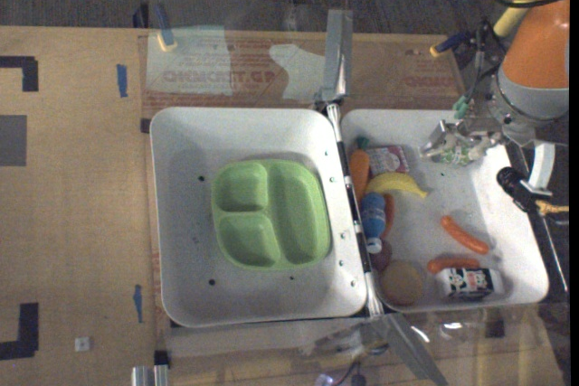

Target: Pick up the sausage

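The pincer (460, 140), its opening indiscernible, should be lowered squarely across the sausage (464, 234), banana (396, 185) avoided.

Left white bin (181, 149) holds a green divided plate (270, 213) with three compartments, roughly centred. Right white bin (525, 276) holds a carrot (359, 173) upright along its left wall, a yellow banana (396, 185) just beside it, a pink packet (389, 160) above the banana, a blue bottle (373, 214) below, a round brown item (403, 282) near the front, and a small black-and-white carton (469, 283) at front right. Blue tape marks (121, 80) on the tabletop (72, 194).
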### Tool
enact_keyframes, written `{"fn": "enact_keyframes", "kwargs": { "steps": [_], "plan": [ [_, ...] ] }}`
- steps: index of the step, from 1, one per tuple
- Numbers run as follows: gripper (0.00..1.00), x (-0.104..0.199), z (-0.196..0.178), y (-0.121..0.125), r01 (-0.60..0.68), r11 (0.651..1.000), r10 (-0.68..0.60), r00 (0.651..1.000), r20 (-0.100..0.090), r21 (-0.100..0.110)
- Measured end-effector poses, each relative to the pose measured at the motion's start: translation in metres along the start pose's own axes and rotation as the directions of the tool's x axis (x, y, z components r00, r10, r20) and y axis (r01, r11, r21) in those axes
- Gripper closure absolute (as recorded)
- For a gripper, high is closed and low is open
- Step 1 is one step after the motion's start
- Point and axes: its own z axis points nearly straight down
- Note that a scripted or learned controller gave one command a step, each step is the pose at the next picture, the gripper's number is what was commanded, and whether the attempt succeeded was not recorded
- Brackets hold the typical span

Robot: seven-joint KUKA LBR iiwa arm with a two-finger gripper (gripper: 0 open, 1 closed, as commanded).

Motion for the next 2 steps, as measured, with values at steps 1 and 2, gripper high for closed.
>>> {"fn": "enact_keyframes", "kwargs": {
  "steps": [1, 2],
  "plan": [
    [0.0, -0.044, 0.088, -0.058, 0.005, 1.0, -0.005, 1.0, 0.0, 0.0],
    [0.0, -0.044, 0.103, -0.114, -0.008, 1.0, 0.008, 1.0, 0.0, -0.003]
  ]
}}
